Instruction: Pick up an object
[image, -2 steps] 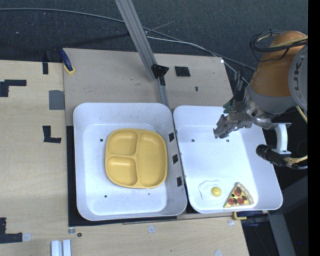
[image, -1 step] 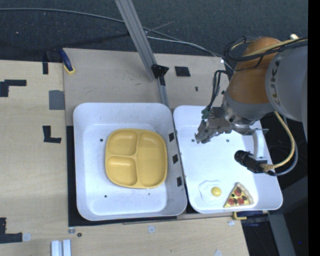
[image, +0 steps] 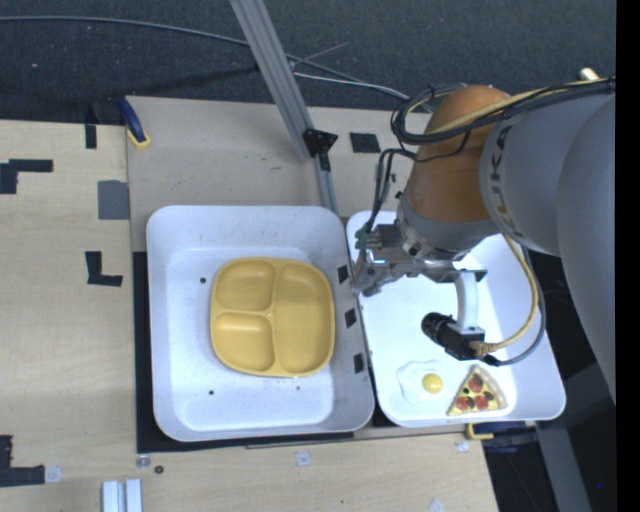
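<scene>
Arm over right bin (image: 530, 400), gripper (image: 372, 262) low at that bin's left edge; finger state cannot be told, nothing seen clamped. Fried egg (image: 425, 381) and pizza slice (image: 477, 391) touching side by side at right bin's near edge, apart from gripper. Yellow divided plate (image: 272, 316) centred in left bin (image: 180, 330).

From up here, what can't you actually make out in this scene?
- Gripper, camera view: the arm's bulk covers it, so its state is unclear.
- Right bin: its upper part lies under the arm.
- Slice toy beside the fried egg toy: too small to identify its toppings.
</scene>
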